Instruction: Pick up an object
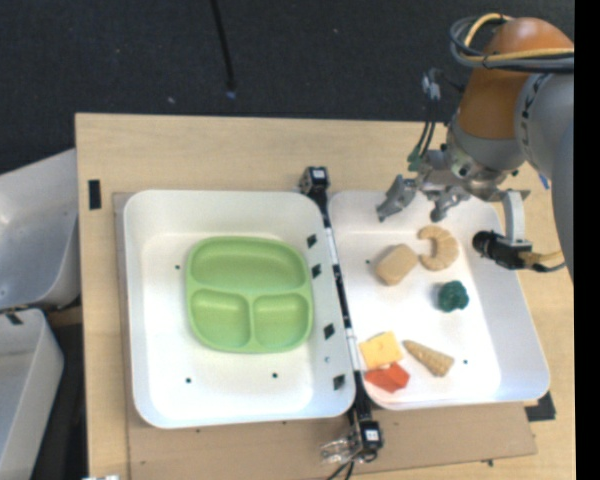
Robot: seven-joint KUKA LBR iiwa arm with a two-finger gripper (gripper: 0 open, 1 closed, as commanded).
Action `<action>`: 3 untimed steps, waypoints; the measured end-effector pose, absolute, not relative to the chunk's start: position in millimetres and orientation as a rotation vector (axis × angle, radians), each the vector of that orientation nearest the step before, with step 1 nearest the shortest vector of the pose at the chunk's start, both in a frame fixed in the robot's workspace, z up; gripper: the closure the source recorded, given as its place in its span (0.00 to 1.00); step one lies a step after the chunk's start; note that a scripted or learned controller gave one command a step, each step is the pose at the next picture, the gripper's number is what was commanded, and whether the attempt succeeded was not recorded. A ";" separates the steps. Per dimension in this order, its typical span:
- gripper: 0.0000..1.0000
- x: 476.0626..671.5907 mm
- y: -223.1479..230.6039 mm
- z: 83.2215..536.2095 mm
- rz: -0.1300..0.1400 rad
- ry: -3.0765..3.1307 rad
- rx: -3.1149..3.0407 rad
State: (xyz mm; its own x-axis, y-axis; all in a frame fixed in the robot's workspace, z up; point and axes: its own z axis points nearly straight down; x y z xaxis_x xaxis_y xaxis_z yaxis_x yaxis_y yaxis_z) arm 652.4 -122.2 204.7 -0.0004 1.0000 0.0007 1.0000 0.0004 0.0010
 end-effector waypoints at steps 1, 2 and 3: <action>0.00 651.1 -114.6 152.4 -0.004 2.224 2.219; 0.00 650.4 -115.9 99.9 -0.006 2.223 2.222; 1.00 652.5 -117.0 114.7 0.002 2.218 2.218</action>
State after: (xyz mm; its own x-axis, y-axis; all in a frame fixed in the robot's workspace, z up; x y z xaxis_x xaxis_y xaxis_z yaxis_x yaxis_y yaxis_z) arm 652.5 -117.0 114.7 -0.0001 1.0000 -0.0027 1.0000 0.0001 0.0046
